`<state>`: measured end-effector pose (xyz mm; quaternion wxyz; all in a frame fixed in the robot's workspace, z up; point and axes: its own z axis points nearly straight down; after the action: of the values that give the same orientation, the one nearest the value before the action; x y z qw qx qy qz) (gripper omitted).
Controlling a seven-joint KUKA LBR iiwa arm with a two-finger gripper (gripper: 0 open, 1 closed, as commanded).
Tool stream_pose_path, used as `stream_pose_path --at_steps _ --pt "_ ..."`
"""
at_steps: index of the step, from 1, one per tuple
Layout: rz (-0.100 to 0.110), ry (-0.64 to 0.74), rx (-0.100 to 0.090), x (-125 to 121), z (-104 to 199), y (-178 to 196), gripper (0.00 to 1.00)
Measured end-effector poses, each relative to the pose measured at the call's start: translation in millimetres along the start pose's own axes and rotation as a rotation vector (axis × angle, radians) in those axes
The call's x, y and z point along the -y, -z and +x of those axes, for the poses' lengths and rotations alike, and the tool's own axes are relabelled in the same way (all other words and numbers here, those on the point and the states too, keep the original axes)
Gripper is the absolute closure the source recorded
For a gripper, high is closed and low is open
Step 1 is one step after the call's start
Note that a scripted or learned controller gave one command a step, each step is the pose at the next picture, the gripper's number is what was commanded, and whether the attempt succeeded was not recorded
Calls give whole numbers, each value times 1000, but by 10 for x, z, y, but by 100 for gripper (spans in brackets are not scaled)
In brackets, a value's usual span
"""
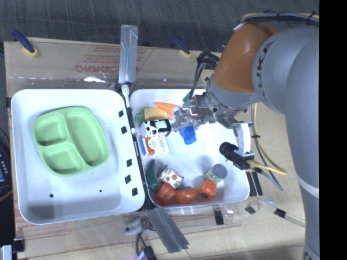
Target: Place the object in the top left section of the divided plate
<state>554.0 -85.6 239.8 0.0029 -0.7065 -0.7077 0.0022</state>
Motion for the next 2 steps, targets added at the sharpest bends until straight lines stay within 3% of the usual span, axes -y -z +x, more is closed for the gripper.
stream_pose_path --at_steps 1,2 --pt "-3 199 1 147 -834 -479 100" --pt "-4 -126 -1 330 -1241 -1485 100"
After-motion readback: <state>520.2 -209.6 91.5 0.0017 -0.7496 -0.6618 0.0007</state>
